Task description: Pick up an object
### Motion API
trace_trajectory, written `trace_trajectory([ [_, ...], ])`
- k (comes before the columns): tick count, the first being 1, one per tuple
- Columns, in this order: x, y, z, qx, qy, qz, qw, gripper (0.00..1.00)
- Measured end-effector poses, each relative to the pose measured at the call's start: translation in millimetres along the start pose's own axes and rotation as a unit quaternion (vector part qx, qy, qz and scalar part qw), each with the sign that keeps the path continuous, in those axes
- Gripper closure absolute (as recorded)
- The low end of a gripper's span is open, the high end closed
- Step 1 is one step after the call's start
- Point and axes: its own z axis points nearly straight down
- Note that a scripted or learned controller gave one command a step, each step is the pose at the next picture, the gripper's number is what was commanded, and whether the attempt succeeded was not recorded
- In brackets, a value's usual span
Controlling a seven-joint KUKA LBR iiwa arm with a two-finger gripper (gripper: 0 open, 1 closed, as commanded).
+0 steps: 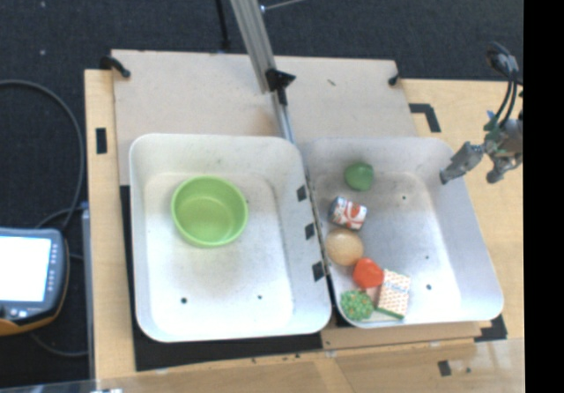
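Observation:
The right bin holds several small things along its left side: a green ball, a crumpled red and white can, a tan ball, a red-orange piece, a patterned packet and a green leafy toy. My gripper hangs over the right bin's upper right rim, well to the right of all of them. Its two fingers stand apart, open, with nothing between them.
A light green bowl sits in the left bin. A slanted metal rail runs from the top of the view down to the seam between the bins. A tablet device lies at the far left.

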Motion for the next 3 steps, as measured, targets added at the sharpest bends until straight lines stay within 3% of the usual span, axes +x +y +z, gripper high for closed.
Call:
trace_trajectory([
  [1,0.0,0.0,0.0,0.000,0.000,0.000,1.0000,0.00],
  [3,8.0,8.3,107.4,0.003,0.001,0.001,1.0000,0.00],
])
